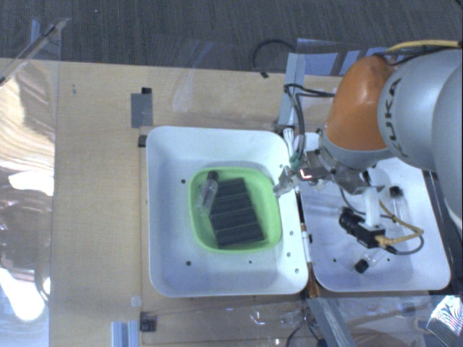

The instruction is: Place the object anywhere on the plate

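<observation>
From my station the tabletop (94, 215) carries the two white bins side by side, and the grey arm (405, 107) leans in over the right bin (427, 266) towards the wall the bins share. The left bin (166, 266) holds the green plate (199, 223), set near its middle, I'd guess so the arm can reach it from above. On the plate lies the black ribbed block (235, 212), flat and slightly askew, wholly inside the rim. I take it for the task's thing, so the placing looks done. It is dark, rectangular and crossed by raised bars. A small clear tube-like piece (210, 190) rests just beside its upper left corner. The gripper (283, 181) sits at the plate's right rim, apart from the block; I cannot tell how the jaws stand.
</observation>
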### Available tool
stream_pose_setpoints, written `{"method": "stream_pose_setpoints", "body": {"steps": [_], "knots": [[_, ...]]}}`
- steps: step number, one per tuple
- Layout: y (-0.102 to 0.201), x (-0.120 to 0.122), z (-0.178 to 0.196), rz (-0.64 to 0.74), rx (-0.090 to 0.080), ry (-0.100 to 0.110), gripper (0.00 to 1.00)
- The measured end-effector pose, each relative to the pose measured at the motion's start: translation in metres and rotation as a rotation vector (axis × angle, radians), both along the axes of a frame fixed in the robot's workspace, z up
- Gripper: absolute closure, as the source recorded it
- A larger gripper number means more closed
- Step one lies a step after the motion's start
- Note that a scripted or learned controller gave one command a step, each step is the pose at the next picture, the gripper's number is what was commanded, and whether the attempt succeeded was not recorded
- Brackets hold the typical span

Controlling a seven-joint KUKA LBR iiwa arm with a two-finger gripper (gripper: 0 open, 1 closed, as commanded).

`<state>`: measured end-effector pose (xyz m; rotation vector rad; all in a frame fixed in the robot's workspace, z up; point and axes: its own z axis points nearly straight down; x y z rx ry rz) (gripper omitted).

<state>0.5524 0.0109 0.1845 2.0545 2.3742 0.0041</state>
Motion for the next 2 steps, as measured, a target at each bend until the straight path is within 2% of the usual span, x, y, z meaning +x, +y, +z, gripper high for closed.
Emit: {"method": "stream_pose_setpoints", "body": {"steps": [1,2], "knots": [[-0.015,0.009,0.018,-0.025,0.000,-0.002,0.00],[0.044,0.003,0.015,-0.021,0.001,-0.002,0.00]]}}
